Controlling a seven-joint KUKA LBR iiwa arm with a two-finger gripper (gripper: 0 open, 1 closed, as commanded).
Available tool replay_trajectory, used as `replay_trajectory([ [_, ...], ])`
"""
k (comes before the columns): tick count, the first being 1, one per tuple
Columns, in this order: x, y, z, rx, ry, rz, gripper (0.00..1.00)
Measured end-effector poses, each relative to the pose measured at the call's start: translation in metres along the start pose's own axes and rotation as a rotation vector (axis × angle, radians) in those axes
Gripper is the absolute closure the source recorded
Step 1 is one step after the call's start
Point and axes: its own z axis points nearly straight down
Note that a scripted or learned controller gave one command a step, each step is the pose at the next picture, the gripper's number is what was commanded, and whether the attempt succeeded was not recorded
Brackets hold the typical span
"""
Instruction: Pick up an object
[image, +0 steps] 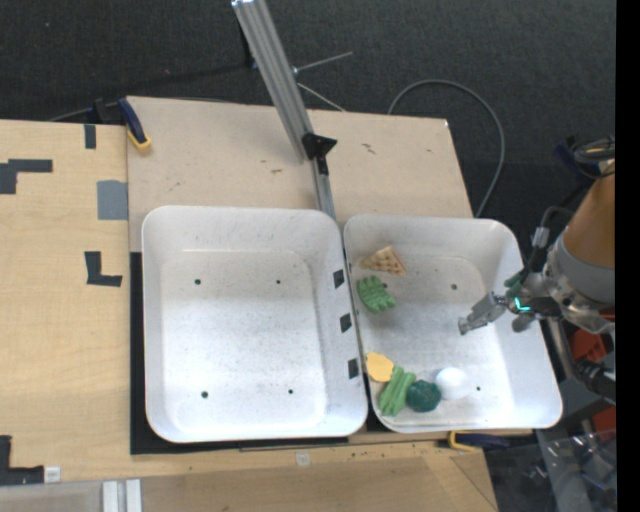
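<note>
The right bin (500, 240) holds several small objects. A tan wedge (383, 262) lies near its far left corner, with a green leafy piece (374, 295) just below it. Along the near edge sit a yellow piece (379, 367), a long green piece (396, 390), a dark green ball (423, 396) and a white ball (452, 380). My gripper (472, 320) hangs over the right half of this bin, pointing left, above bare bin floor. It is apart from every object; the white ball is the closest, below it in the view.
The left bin (160, 300) stands beside the right one, sharing a middle rim (345, 320). A slanted metal pole (285, 85) rises behind the bins. The arm's orange band (600, 225) is at the right edge, over the right bin's rim.
</note>
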Motion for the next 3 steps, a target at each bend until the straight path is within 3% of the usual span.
replay_trajectory([
  [1, 0.0, 0.001, -0.002, -0.004, 0.0, -0.001, 0.0],
  [3, -0.001, -0.001, 0.107, 0.002, 0.001, 0.0, 0.0],
])
